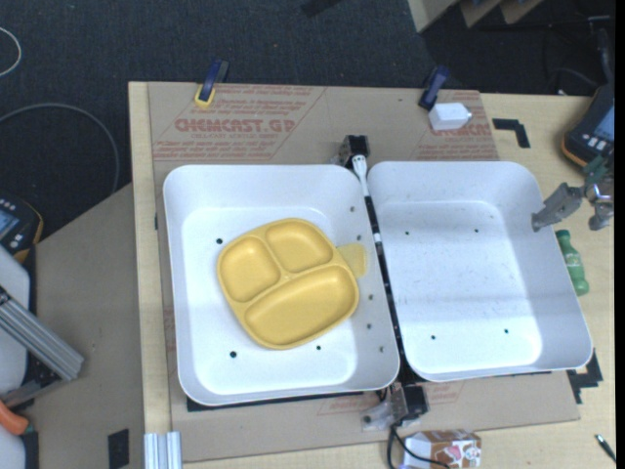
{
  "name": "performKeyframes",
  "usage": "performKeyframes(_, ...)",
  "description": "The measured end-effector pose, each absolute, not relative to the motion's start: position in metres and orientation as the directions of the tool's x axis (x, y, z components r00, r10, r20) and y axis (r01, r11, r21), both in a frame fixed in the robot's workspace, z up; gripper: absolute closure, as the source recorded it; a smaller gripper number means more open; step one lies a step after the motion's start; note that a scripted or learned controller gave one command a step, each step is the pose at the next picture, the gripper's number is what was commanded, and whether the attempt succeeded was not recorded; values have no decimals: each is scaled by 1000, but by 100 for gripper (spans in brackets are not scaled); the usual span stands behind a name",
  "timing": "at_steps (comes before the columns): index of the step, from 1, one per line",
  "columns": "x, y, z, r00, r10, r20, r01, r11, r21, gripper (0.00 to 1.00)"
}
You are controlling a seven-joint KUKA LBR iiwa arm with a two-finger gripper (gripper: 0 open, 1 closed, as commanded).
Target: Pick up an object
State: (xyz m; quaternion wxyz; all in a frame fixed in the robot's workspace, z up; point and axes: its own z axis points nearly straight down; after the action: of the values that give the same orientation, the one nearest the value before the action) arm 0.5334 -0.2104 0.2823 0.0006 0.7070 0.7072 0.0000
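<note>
The fingers (569,217) are spread apart with nothing between them, so released, not gripping anything. They sit at the right rim of the right bin (469,350), tips pointing down and to the left. Very little of the arm (598,186) is visible. It's just the wrist end poking in from the right edge, low over the bin's rim.

Just below the fingers there's one small green object (573,262), long and thin, with its long axis running more or less top to bottom in the view. It's lying right along the bin's right rim. I can't tell if it's inside the bin or resting on the edge, and it isn't touching the fingers.

The other candidate is one yellow divided plate (288,281) in the middle of the left bin (186,262), well away from the fingers. It lies flat and turned askew. The one big compartment faces the near-right corner, and the two small ones face the far-left. A little tab on its rim points right, toward the seam between the bins.

That makes two white bins side by side on a cardboard-covered surface (293,125). Along the far edge there are two blue clamps (210,78) and one white block (449,116). One small box (451,449) sits at the near edge.
</note>
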Motion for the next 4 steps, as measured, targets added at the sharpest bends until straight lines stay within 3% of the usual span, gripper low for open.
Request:
performKeyframes(1, 523, -128, 423, -10, 1000, -2, 1000, 10, 20, 0)
performKeyframes(2, 479, -88, 537, -5, 1000, -1, 1000, 5, 18, 0)
performKeyframes(3, 480, -90, 540, -1, 1000, -3, 1000, 1, 7, 100)
performKeyframes(4, 478, -77, 413, 1, 1000, 2, 1000, 0, -14, 100)
